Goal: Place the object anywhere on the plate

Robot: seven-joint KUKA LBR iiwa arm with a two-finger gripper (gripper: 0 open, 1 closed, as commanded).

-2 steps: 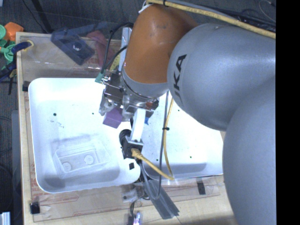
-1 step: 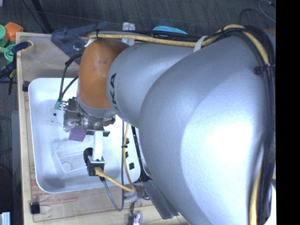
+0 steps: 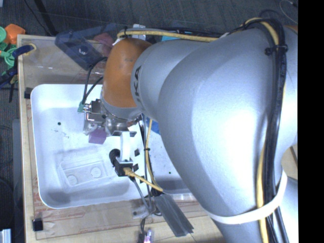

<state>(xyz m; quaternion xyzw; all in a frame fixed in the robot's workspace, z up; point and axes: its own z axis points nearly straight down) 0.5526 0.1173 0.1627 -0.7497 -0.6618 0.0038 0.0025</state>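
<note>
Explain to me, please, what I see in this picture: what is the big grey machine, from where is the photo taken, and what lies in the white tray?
The big grey shape is a robot arm with an orange band above its wrist. One fixed camera looks down on it at a slant. The arm reaches from the right over a shallow white bin. In the bin lies a clear plastic tray. A small purple object sits right beneath the wrist; I cannot tell whether it is held. Yellow and black cables hang beside the wrist.

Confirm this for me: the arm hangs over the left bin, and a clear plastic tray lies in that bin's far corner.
Wrong on one point. The camera view shows the clear plastic tray on the near part of the left bin's floor, not its far corner. The arm does hang over that bin.
</note>
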